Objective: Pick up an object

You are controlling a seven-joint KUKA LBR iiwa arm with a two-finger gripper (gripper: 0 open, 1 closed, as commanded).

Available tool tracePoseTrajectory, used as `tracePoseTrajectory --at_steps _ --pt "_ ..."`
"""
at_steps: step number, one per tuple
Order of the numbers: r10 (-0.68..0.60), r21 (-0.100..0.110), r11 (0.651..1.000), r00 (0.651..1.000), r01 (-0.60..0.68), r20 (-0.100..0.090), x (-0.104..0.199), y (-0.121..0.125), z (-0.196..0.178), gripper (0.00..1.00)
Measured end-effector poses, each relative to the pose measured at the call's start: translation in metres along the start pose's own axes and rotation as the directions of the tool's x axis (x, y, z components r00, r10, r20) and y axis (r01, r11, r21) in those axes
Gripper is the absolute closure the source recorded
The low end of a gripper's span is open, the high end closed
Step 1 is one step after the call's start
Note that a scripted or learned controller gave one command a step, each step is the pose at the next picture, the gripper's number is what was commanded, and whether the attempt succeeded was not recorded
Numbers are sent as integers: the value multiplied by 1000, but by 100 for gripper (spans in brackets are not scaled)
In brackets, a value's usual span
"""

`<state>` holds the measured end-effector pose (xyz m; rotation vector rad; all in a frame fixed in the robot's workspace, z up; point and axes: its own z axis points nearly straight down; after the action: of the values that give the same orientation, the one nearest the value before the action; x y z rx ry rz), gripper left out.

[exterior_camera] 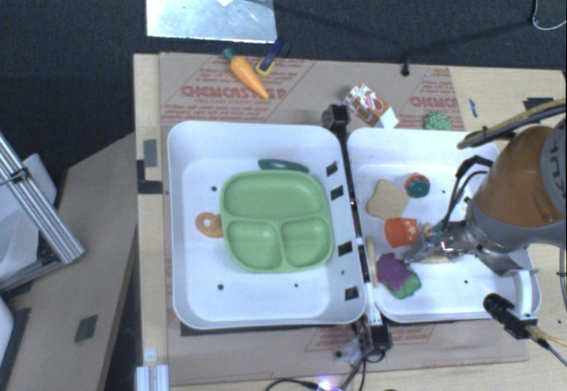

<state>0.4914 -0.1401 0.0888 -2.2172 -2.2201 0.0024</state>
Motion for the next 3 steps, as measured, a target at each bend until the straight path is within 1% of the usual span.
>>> tracePoseTrajectory --at_steps 1,2,3 --pt "0 -7 1000 1000 0 2 -1 2 -13 100" --pt "-3 -11 1000 1000 3 4 -1 0 -76 100" --pt "-4 -12 1000 1000 4 4 -1 2 -129 100"
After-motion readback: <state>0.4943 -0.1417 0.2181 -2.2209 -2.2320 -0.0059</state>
